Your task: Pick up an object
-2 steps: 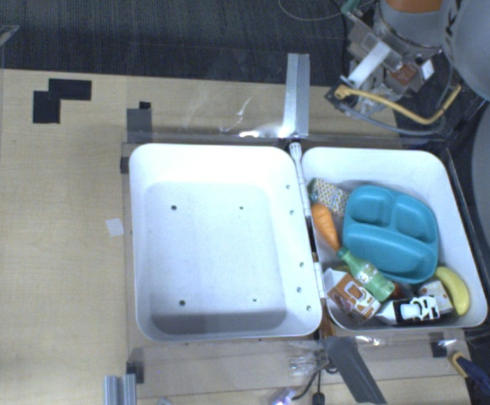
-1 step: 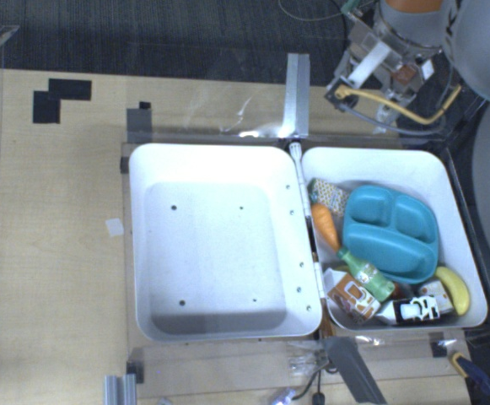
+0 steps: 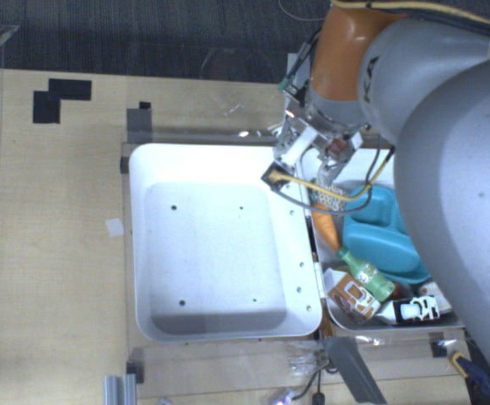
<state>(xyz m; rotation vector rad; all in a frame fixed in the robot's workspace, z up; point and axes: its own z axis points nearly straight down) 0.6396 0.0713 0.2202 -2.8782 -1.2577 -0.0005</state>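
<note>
1. Apparently the pick was at its reach-in stage: in the camera view the gripper [image 3: 305, 171] hung over the seam between the two bins, at the far end of the right bin [image 3: 336, 309], with the grey arm [image 3: 447, 142] and its orange band [image 3: 346, 49] looming from the right.
2. Whether the pincer was released or clenched, I could not tell; cables and the wrist hid its tips, and nothing could be seen held by it.
3. Objects lay crowded in the right bin: a blue container [image 3: 384, 234] in the middle, an orange item [image 3: 325, 226] on its left, a green bottle [image 3: 367, 275] nearer, then a brown packet [image 3: 352, 298] and a black-and-white item [image 3: 417, 309] at the near end.
4. Closest under the tool, the orange item looked slim and partly covered, perhaps awkward to seize.
5. Next, I judged, the tool would need to descend squarely onto one item, away from the bin wall.
6. Leftward sat the left bin [image 3: 211, 243].
</note>
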